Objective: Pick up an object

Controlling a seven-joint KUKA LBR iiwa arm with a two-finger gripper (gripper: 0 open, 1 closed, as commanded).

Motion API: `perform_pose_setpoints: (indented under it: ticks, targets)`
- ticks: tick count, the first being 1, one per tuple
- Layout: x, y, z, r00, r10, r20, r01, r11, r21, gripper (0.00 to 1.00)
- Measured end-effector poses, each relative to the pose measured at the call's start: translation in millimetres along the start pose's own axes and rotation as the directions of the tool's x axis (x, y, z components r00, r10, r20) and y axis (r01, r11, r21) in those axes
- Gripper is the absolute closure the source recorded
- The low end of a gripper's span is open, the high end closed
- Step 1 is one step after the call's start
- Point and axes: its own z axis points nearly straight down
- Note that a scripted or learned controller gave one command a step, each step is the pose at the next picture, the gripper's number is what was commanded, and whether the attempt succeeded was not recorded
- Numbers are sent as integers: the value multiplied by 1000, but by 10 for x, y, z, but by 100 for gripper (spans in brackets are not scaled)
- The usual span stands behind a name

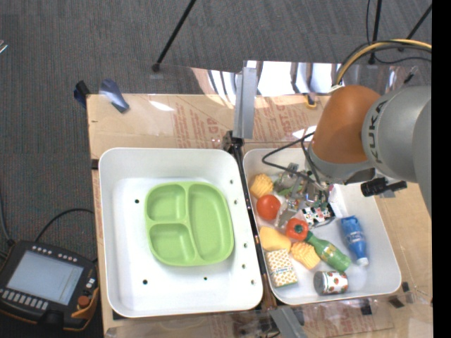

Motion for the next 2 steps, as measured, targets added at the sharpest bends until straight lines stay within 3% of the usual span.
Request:
perform_pose_setpoints:
  ticks: [1, 2]
  targets:
    - [476, -351, 2, 999, -44, -3, 44, 999, 1, 0]
    - [52, 24, -2, 1000, 29, -1, -29, 1000, -1, 0]
